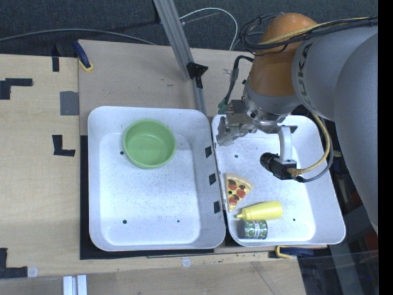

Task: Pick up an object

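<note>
Over the right bin (307,226) my tool (228,131) hangs, can't tell its grip; pizza (236,191), mustard (260,211), can (253,229) below, bowl (149,143) left.

robot lab: arm (325,60), 2 bins (101,165)

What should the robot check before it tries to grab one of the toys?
1. Toys in the right bin: pizza slice, yellow bottle, green can. Ok.
2. Toys spaced for a clean grab: bottle and can touch, pizza close by. Not ok.
3. Hand over a toy: it sits above the bin's far left corner, away from them. Not ok.
4. Hand holding nothing: cannot tell.
5. Green bowl alone in the left bin, easy to reach. Ok.
</note>
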